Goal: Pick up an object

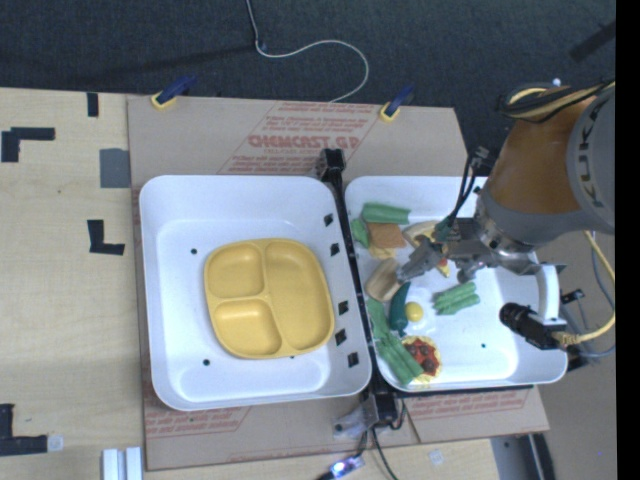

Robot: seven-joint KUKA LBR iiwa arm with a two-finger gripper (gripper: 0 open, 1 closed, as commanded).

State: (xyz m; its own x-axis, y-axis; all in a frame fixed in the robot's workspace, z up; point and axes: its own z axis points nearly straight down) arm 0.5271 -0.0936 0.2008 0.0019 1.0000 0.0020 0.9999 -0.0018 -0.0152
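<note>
Over the right bin (520, 368), gripper (425, 261) hovers low above piled toy food (400, 318); whether its jaws are released or clenched cannot be told. Step: approach. Next move: descend squarely onto one piece.

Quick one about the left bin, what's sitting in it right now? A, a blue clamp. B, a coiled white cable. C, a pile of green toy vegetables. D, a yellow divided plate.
D: the yellow divided plate lies flat in the left bin, while the small green pieces are in the right bin.
</note>
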